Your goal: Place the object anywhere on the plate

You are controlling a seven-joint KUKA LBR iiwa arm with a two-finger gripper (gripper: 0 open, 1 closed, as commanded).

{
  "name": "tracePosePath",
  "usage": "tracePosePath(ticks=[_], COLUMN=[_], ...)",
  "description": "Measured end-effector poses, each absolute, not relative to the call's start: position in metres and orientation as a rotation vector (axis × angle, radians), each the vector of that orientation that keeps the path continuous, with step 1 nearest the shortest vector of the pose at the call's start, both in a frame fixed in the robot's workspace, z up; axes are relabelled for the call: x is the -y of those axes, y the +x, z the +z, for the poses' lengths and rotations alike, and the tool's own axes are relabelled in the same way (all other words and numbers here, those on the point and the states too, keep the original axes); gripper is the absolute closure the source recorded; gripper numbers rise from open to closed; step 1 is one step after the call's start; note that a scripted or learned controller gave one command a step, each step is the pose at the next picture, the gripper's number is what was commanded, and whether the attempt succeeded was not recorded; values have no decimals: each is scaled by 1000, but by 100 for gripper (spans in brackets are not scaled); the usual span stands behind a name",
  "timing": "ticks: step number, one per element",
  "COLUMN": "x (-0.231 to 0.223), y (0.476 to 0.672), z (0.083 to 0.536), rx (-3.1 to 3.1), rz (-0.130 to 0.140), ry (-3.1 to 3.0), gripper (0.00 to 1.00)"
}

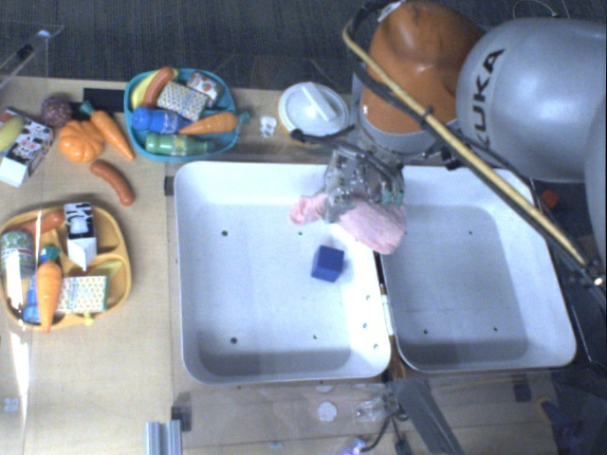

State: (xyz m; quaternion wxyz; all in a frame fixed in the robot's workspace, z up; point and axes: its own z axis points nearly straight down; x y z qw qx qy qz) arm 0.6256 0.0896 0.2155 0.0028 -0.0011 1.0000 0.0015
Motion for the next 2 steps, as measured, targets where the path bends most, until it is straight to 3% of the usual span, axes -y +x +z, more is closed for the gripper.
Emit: tracePosePath(ticks=[1,2], x=[-142,-142], y=[630,630], z=[222,222], rx=[-3135,-3135], rz=[5,5], ry=[-9,-9], gripper=[100,0])
